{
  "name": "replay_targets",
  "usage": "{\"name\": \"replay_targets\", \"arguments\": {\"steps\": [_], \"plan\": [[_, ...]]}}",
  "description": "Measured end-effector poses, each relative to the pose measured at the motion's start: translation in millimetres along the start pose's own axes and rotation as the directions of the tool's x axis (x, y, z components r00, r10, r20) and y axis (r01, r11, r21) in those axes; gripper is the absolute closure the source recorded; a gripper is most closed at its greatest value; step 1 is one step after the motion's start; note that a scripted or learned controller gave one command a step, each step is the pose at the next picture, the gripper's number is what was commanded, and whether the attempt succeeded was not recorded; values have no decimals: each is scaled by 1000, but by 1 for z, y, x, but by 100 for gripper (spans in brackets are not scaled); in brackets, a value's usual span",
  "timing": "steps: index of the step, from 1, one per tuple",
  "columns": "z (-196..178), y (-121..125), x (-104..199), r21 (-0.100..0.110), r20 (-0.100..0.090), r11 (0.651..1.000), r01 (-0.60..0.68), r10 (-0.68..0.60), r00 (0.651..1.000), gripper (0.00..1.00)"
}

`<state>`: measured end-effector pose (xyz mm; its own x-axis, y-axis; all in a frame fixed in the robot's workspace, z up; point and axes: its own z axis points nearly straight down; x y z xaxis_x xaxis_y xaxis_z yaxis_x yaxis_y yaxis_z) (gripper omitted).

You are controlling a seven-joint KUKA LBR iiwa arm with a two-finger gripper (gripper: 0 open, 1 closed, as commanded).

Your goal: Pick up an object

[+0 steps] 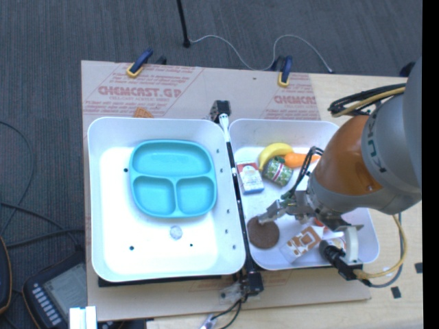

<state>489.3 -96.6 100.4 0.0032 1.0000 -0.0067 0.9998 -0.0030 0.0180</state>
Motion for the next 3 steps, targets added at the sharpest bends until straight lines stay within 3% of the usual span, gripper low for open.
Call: {"name": "replay_targets", "arguments": {"steps": [1,2,3], "plan": [[11,-1,2,4,-4,1000,2,-2,1000,0],[-1,1,1,-1,-2,1000,1,-1,1000,100],[0,0,1,1,-2,1000,1,-1,1000,0]]}}
